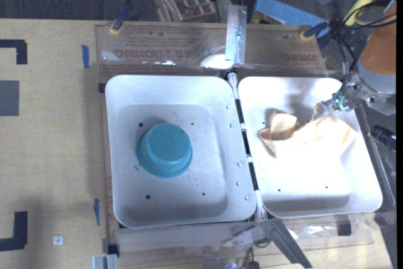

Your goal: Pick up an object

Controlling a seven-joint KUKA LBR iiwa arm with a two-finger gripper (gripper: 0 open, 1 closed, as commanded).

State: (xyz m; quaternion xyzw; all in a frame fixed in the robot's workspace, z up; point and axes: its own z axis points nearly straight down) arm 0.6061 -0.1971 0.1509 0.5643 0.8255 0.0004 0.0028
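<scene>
A tan cloth (301,133) lies crumpled across the middle of the right bin (315,192), one end folded up at the left and the other spread toward the right wall. My gripper (329,107) hangs low over the bin's back right part, right at the cloth's upper right edge. Whether it touches the cloth is unclear. A round blue bowl (165,148) rests upside down in the middle of the left bin (126,198), far from the gripper.
The arm, with its orange band (381,53), comes in over the right bin's back right corner. A raised divider (244,135) separates the two bins. Boxes, cables and a clear panel (208,47) crowd the space behind the bins.
</scene>
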